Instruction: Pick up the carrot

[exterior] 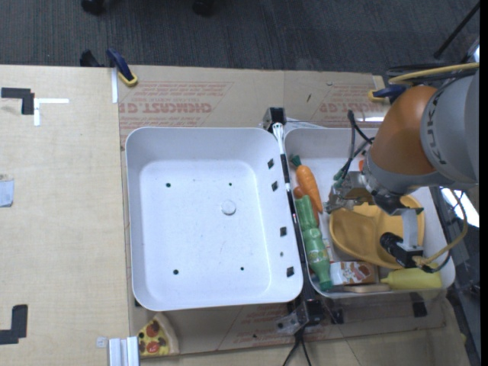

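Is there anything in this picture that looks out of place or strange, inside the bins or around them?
Yes. A toy pizza slice lies outside the bins, on the cardboard below the left bin. The other items, including the carrot and the green bottle, are crowded along the left wall of the right bin. Nothing looks spilled or broken.

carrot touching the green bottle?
Touching. The camera view shows the carrot's lower end meeting the green bottle's top, no gap, along the right bin's left wall.

Single fixed camera, mounted above bench (61, 204), looking down at a slant. Both white bins (145, 204) framed whole, moderately near; dark floor (252, 21) along top edge, arm (427, 132) entering from right.
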`<act>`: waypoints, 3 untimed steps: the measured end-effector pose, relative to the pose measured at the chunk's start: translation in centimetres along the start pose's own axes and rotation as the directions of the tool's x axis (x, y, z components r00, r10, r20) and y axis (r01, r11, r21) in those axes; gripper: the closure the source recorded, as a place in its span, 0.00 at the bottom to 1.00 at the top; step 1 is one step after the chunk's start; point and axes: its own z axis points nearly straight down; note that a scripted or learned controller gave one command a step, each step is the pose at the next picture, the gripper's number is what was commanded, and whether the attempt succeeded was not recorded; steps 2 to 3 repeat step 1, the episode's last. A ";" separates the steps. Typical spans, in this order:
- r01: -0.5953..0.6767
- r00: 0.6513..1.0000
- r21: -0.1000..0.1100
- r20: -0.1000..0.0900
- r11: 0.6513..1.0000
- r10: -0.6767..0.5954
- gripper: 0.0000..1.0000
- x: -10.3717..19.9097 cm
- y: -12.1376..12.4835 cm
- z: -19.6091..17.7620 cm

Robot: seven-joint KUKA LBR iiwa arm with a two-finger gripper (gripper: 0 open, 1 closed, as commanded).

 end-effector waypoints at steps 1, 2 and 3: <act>-0.235 0.972 0.024 0.006 0.972 0.235 1.00 8.1 2.6 -9.1; -0.235 0.972 0.024 0.006 0.972 0.235 1.00 8.1 2.6 -9.1; -0.235 0.972 0.024 0.006 0.972 0.235 1.00 8.1 2.6 -9.1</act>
